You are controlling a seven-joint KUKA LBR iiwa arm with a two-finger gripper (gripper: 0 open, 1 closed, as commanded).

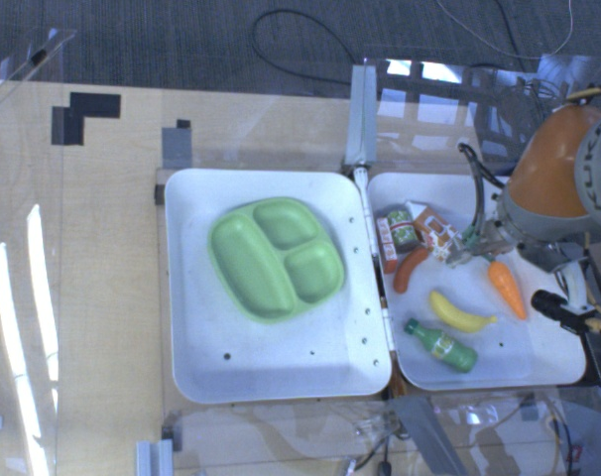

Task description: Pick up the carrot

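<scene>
Right white bin (563, 365): carrot (506, 288) just beside fingers (466, 250), seemingly spread, pinching nothing.

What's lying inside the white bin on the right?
The right bin holds a carrot, banana, green bottle, a red sausage-like thing and small packets. The arm covers its upper right part, so anything there is hidden.

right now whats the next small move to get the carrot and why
Probably shift the pincer a little toward the carrot and lower onto it: the pincer sits beside the carrot's top end, nearer the red sausage, with nothing seen between its tips.
</scene>
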